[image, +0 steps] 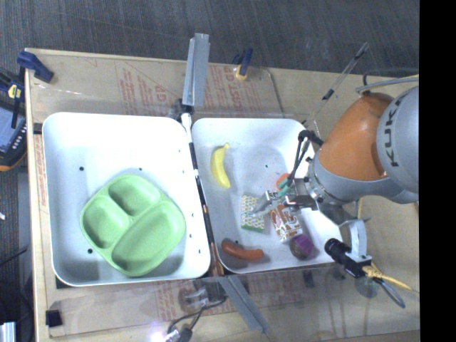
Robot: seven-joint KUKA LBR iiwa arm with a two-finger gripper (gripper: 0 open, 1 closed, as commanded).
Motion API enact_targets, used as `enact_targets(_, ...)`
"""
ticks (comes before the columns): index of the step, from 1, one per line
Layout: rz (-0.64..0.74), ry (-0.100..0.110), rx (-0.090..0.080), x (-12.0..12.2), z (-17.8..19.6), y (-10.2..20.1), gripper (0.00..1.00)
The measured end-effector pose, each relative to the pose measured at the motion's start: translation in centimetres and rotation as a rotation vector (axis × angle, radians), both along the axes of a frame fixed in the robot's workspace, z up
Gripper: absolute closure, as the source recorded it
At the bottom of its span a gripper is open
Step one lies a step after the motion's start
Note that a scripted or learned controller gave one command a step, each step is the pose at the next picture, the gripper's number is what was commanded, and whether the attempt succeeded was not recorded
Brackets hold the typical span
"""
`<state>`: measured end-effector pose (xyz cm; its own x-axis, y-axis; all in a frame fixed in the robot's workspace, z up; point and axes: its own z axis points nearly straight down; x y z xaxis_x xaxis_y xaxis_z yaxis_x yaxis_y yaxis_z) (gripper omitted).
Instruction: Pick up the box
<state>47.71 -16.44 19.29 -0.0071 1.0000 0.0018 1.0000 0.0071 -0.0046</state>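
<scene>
Camera view: plywood bench [128, 84] bears two white bins [64, 141], dark carpet [107, 13] behind.

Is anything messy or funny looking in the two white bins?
Nothing looks spilled or broken. The banana, sausage, purple fruit and small box lie scattered in the right bin, the box tilted beside the claw. The green plate sits askew in the left bin.

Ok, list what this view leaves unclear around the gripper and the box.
- Gripper: finger state too small and cluttered to read in the camera view.
- Box: print too blurred to read; contact with the gripper uncertain.
- Purple item: too small to identify.
</scene>
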Motion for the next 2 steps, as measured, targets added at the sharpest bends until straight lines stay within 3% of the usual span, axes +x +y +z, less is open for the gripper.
enact_targets(1, 0.041, -0.009, -0.001, 2.2, -9.8, 3.6, 0.00)
enact_targets(2, 0.045, -0.010, -0.006, 2.2, -8.7, 3.3, 1.00)
